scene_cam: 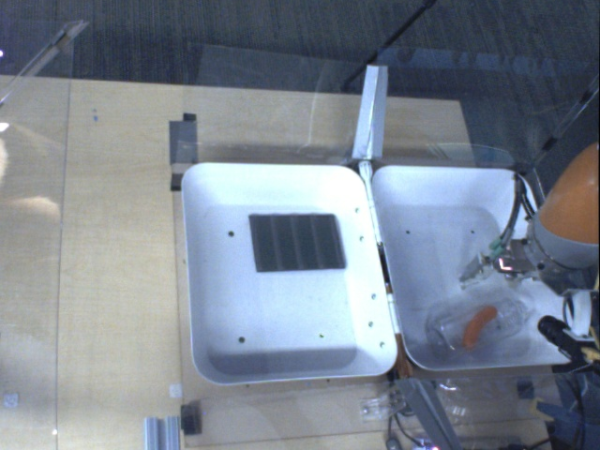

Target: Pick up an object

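From above we see a clear plastic cup with an orange piece inside (473,324) lying on its side near the front of the right shallow white bin (422,214), just left of the gripper (502,262). The left shallow white bin (216,251) bears a dark ribbed rectangular pad (296,242). Both bins rest on a pale wooden bench (94,251). The grey arm with its orange band (572,204) leans in from the right.

Place: a robotics lab or test cell is indicated.
Tabletop (103,279): pale wood, bolted with dark brackets (184,139).
Bins (281,181): two shallow white trays are fixed side by side.
Arm (574,216): grey and orange, seen at right.
Floor (234,12): dark carpet is laid.
Cabling (422,429): loose wires are seen below.
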Controlling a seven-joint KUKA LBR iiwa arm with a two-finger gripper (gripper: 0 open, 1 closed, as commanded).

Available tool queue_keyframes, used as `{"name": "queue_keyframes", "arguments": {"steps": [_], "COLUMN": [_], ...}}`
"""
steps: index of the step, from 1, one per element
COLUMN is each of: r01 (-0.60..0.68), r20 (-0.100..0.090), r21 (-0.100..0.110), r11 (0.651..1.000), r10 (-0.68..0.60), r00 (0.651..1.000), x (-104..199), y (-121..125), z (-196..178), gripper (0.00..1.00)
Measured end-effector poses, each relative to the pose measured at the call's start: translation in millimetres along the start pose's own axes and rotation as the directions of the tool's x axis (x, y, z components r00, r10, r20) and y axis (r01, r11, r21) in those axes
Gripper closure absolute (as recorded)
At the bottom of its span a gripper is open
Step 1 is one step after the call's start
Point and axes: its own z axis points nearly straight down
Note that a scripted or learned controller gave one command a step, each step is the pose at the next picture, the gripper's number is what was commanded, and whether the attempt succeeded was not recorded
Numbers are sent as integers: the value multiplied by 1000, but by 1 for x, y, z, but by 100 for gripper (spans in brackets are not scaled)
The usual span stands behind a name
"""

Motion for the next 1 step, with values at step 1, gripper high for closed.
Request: {"name": "queue_keyframes", "arguments": {"steps": [1], "r01": [-56], "r20": [0], "r21": [-3], "r11": [998], "r10": [56], "r00": [998], "x": [64], "y": [5], "z": [-80], "gripper": [0]}}
